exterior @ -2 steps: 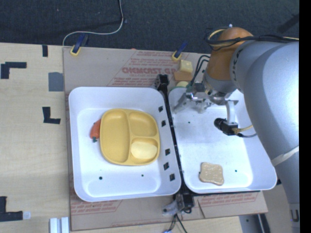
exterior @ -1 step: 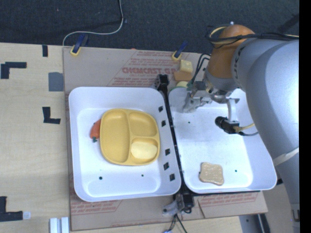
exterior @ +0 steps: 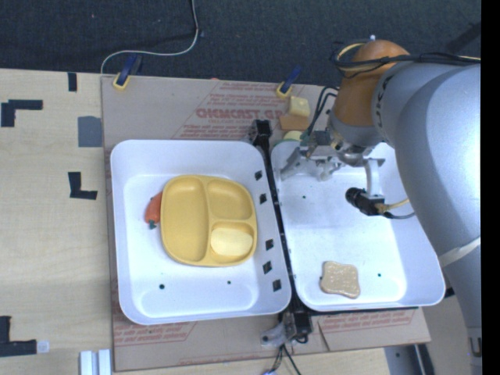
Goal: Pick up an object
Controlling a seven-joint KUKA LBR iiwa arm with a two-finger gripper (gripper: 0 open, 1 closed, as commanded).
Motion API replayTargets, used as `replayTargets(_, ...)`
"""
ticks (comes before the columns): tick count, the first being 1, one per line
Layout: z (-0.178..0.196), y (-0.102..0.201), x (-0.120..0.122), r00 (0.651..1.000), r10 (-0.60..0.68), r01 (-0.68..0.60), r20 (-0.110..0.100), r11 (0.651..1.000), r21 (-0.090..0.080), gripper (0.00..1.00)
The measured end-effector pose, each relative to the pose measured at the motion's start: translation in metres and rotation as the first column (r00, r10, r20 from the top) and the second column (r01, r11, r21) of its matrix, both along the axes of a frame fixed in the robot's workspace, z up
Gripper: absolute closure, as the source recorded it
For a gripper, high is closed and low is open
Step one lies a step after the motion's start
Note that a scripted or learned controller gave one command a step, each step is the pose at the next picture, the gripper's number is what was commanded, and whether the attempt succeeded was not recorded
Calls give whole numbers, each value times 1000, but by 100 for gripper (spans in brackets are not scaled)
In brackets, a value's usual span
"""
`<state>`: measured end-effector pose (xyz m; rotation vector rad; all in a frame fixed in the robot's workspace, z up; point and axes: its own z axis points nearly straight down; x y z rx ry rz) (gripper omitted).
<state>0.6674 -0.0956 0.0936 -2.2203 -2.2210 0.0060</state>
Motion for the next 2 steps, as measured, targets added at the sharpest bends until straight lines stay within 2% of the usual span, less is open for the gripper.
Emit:
replayTargets(1,-9,-34,1,1000,-1,1,3,1000,0,0)
replayTargets(2,-9,3,-18,1000,2,-2,1,1000,1,0)
